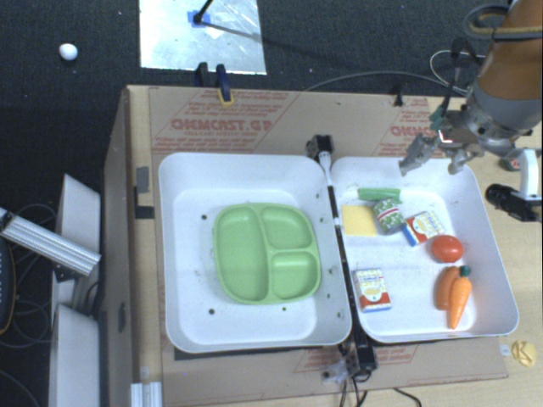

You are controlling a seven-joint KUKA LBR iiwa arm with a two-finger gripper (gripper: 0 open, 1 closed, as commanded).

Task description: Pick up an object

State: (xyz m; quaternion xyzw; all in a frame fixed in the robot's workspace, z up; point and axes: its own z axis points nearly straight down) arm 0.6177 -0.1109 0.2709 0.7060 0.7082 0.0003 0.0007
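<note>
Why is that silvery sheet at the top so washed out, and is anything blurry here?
In the camera view, the silvery sheet throws back glare from the lighting; the gripper looks soft and slightly smeared, while the green tray and the carrot are fairly sharp; shadows in the bins are faint.

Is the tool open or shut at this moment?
Open: the tool hangs above the right bin's far rim, its two fingers spread apart, nothing between them.

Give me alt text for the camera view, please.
The gripper hangs open over the far edge of the right bin, holding nothing. That bin holds a tomato, a carrot and small packets; the left bin holds a green divided plate.
</note>
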